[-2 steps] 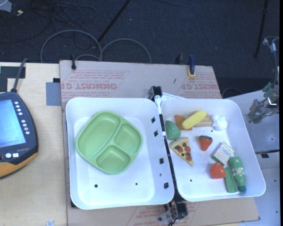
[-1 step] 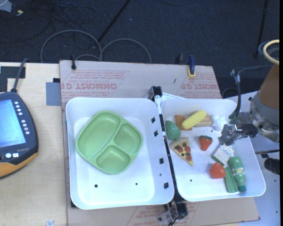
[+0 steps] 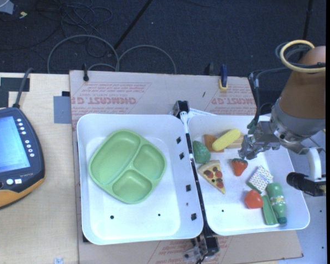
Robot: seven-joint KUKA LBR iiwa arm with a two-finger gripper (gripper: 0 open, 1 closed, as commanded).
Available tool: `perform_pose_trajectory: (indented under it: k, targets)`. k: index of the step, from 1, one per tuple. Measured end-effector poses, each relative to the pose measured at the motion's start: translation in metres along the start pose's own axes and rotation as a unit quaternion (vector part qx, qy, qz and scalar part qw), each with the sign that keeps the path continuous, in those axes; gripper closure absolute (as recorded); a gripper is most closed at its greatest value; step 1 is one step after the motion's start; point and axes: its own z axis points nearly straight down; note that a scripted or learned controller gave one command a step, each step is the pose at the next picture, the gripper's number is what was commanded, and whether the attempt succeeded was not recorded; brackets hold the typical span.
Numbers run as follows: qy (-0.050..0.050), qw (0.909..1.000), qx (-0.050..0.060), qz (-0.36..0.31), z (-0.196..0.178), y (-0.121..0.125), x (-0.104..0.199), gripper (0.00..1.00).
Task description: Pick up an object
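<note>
Fig. Risk view, from my remote station.

Right shallow white bin [image 3: 297, 224]: holds all toy food. Left white bin [image 3: 99, 224]: holds green three-compartment plastic plate [image 3: 127, 165].

Grey arm with orange band [image 3: 302, 95]: reaches in from right.

Two-finger gripper [image 3: 249, 147]: jaw state — I cannot tell.

Yellow toy corn cob [image 3: 226, 139]: just left of gripper.

Small red toy strawberry [image 3: 240, 166]: just near side of gripper, my likeliest target.

I judge risk: crowded pieces; descent may nudge strawberry aside or clip corn, closing on nothing.
</note>
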Motion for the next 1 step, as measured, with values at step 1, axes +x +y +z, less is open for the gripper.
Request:
perform_pose_trajectory:
  k: [1]
  targets:
    - [0.001, 1.0000, -0.004, -0.003, -0.1102, -0.0631, 0.0637, 1.00]
